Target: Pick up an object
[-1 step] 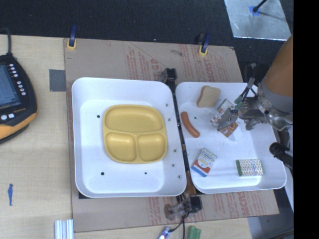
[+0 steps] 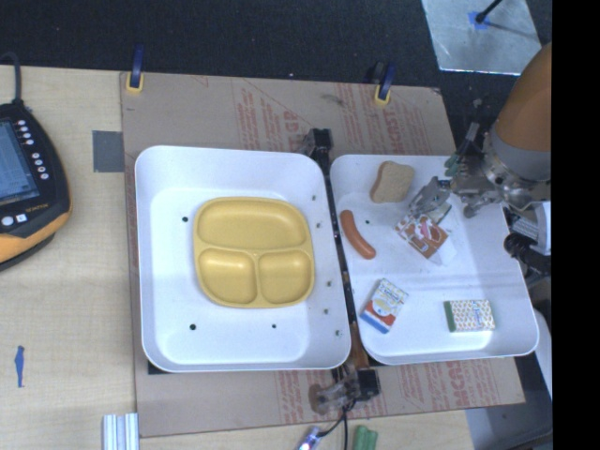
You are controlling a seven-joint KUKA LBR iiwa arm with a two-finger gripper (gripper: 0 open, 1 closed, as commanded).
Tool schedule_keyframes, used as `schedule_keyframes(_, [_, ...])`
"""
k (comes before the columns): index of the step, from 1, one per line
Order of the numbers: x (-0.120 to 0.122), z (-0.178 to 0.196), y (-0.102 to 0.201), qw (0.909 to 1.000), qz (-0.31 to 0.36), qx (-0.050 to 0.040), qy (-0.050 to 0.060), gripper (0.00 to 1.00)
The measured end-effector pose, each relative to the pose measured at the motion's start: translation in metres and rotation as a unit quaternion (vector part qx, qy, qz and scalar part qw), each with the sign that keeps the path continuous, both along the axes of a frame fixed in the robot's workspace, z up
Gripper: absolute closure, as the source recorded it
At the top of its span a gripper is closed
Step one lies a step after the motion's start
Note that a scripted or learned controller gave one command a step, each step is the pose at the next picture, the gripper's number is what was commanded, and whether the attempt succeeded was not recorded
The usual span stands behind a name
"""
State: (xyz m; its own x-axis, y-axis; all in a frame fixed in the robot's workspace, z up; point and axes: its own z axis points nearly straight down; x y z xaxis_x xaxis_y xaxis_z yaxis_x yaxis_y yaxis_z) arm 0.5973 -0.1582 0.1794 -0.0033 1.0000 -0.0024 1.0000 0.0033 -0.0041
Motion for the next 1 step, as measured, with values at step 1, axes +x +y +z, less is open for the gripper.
schedule_keyframes(1, [-0.0085, -0.0872, 0.0023, 1.0, 0.0, 0.0001, -0.001, 0.0])
